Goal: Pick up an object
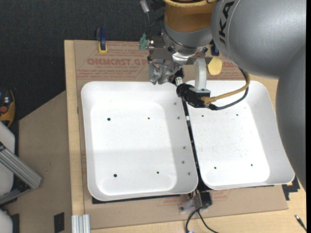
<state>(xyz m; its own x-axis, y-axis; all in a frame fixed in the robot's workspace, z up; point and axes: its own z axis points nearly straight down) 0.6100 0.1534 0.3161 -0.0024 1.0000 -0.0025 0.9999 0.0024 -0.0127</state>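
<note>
Claw hangs over the far rim of the left shallow white plastic bin, upper middle of the frame.

Whether it is spread or pressed together I cannot tell; I see no object to pick in either bin, so a descent may close on nothing or strike the rim.

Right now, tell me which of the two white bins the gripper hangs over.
The left bin. The gripper hangs above its far right corner, just left of the black seam; the right bin lies beyond that seam, under the grey arm.
</note>
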